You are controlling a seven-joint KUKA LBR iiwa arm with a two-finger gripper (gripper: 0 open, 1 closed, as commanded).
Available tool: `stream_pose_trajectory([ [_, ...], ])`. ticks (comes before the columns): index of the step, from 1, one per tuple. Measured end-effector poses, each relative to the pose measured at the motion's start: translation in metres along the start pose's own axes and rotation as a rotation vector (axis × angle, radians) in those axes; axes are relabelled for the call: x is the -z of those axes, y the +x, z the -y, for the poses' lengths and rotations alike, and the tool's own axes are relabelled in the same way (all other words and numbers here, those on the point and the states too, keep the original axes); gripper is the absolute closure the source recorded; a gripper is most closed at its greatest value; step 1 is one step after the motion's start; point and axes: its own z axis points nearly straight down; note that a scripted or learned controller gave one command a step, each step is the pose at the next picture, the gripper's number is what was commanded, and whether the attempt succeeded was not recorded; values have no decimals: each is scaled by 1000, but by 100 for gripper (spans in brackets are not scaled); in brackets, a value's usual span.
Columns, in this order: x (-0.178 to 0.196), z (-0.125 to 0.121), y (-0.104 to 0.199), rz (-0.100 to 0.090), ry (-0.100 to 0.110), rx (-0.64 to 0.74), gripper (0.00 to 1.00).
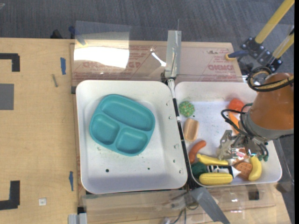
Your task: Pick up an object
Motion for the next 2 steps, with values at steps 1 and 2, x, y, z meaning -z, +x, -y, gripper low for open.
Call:
stream_pose_trajectory([
  [1, -16, 73, -1, 7, -4, -102, 100],
  [2, -16, 77, 11, 15, -9, 35, 100],
])
